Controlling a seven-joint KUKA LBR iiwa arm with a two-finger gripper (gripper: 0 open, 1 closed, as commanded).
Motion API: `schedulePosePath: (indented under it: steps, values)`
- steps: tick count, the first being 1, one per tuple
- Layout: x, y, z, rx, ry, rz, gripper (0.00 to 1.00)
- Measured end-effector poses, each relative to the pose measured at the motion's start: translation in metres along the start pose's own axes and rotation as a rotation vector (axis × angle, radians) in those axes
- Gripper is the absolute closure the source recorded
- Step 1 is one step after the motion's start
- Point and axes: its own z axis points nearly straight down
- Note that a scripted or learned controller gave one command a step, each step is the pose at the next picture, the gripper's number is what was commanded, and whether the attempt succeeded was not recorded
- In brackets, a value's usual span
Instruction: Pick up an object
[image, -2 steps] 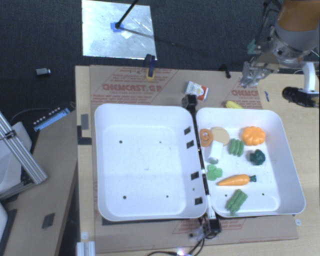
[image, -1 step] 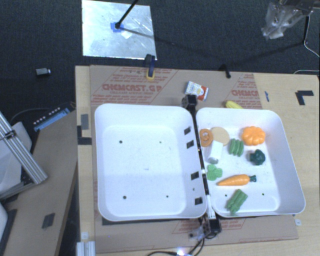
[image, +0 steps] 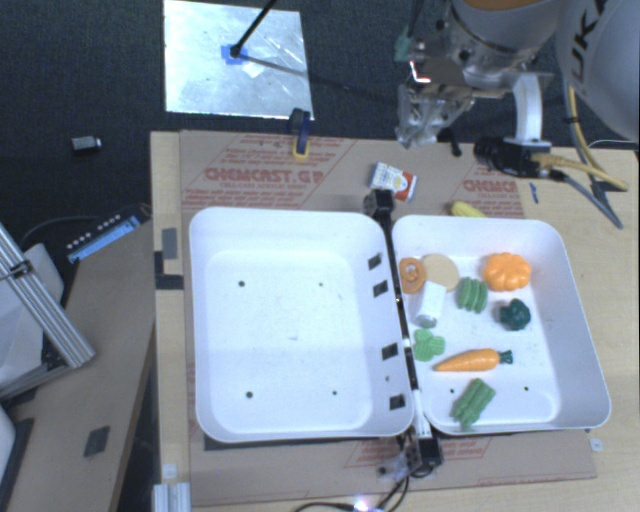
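The right bin (image: 560, 330) holds several toy foods: an orange pumpkin (image: 506, 270), a carrot (image: 470, 360), a dark green broccoli (image: 515, 314), a green pickle (image: 472, 294), a green ridged vegetable (image: 472, 400), a light green piece (image: 428, 345), a white block (image: 430, 302), a tan disc (image: 439, 270) and an orange ring (image: 411, 270). My gripper (image: 418, 128) hangs high above the bench's far edge, beyond the bins, with nothing visible between its fingers.
The left bin (image: 290, 320) lies beside the right one. A yellow item (image: 466, 210) and a small red-and-white pack (image: 393, 180) lie on the cardboard behind the bins. A blue-yellow clamp (image: 300, 135) stands at the back, with cables at the right.
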Motion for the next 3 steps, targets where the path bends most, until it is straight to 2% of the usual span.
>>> schedulePosePath:
  steps: [1,2,3]
  values:
    - [0.009,-0.081,-0.115,-0.019,0.001,0.006,1.00]
    - [0.056,-0.168,-0.050,-0.001,-0.002,0.004,1.00]
    - [0.047,-0.086,-0.104,-0.018,-0.002,0.014,1.00]
